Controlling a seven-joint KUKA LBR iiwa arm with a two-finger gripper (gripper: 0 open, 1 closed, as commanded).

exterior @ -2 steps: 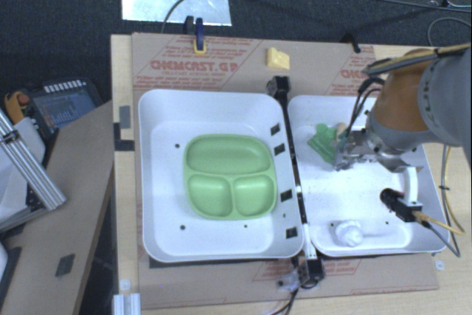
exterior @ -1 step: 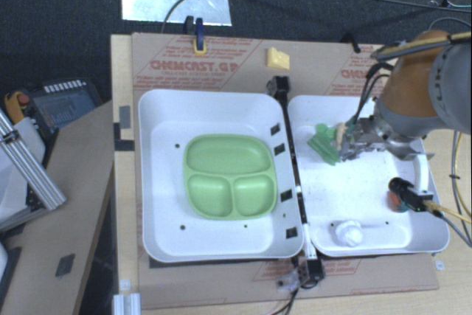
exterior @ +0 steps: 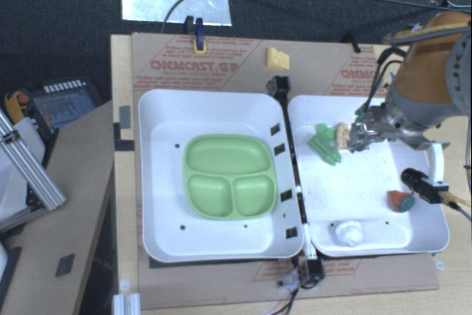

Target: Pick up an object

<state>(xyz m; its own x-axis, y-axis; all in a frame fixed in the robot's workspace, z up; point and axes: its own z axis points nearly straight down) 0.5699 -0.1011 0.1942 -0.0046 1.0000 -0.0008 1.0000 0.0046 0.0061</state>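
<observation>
Finger spread unreadable on gripper [exterior: 358,136], low in right bin [exterior: 369,181] at mid-right of frame, touching or just beside beige piece [exterior: 341,133] next to green toy [exterior: 324,143]; nothing visibly lifted, so grasp and lift are left.

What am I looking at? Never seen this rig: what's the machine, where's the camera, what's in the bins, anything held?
One camera, fixed above the bench, looks down at a slant. The grey and orange machine on the right is a robot arm that a program drives to pick things up. Two shallow white bins sit side by side. The left bin holds a green divided plate. The right bin holds a green toy, a small cream piece, a small red piece and a white object. The arm's tip is beside the cream piece; whether it holds anything cannot be told.
</observation>
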